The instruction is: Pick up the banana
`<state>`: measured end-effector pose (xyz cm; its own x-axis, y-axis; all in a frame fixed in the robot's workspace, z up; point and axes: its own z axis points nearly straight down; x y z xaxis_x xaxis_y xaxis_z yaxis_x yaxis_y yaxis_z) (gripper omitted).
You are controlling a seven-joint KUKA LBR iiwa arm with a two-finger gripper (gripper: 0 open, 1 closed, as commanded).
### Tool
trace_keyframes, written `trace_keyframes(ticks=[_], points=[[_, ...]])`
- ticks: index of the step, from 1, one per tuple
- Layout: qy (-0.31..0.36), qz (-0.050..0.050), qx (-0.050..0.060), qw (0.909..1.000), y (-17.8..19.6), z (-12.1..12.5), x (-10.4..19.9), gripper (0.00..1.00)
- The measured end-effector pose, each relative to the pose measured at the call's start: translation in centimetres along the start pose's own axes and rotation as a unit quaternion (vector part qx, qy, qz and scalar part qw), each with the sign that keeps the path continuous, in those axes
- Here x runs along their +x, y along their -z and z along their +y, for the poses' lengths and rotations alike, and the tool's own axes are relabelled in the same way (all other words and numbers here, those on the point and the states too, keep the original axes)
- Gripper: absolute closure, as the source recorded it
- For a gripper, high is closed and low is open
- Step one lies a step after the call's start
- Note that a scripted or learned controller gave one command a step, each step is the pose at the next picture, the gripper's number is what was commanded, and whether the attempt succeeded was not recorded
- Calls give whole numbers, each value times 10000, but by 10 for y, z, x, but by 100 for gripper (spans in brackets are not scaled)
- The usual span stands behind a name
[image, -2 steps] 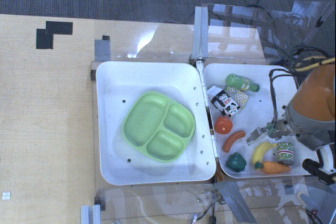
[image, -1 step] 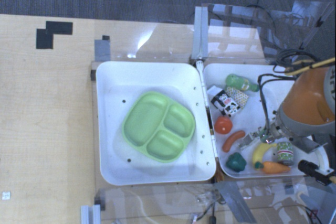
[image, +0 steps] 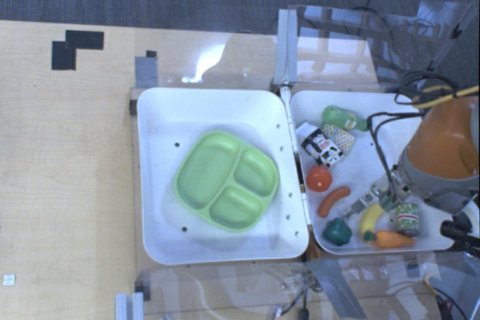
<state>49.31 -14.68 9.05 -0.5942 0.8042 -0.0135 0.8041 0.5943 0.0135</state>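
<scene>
Looking for the banana (image: 371,220): lies in the right bin (image: 356,168), close to the front wall. Sits tight among other toys, with a green pepper (image: 337,231) on one side, a small can (image: 407,218) on the other, and a carrot (image: 392,240) just beside its low end.

Can see the claw (image: 379,198) right by the banana's top end. Cannot tell if open or closed, or if holding anything yet.

Plenty to go wrong from here. Might pinch the can or the carrot by mistake, being so near. Might push the banana sideways into the pepper and miss. Might slip off, with such a smooth, bent shape. Might catch just the tip and drop it on the way up. Might bump the front wall by going too low.
</scene>
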Motion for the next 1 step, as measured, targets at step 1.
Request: trace_keyframes(ticks=[1], points=[[0, -14, -24, 10000, 12, 3, -1, 100]])
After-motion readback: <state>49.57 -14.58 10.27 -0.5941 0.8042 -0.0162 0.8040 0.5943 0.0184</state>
